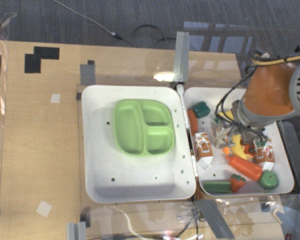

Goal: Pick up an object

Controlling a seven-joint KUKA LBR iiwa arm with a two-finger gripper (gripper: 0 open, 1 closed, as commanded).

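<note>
The right bin (pixel 285 184) holds several toy foods. Among them are an orange carrot (pixel 245 168), a small brown-and-white carton (pixel 203 149), a second carton (pixel 264 153), a yellow piece (pixel 238 145), a red sausage (pixel 192 120) and a dark green piece (pixel 201 109). A strawberry (pixel 237 182), a cucumber (pixel 217 187) and a round green fruit (pixel 268 180) lie along the near wall. My gripper (pixel 232 135) hangs low over the middle of this bin, just above the yellow piece and beside the cartons. The wrist hides what lies under it.
The left bin (pixel 100 179) holds a light green divided plate (pixel 142 126). A metal post (pixel 181 59) stands behind the seam between the bins. The orange band of the arm (pixel 270 91) covers the right bin's far right corner. Bare wooden bench (pixel 35 149) lies to the left.
</note>
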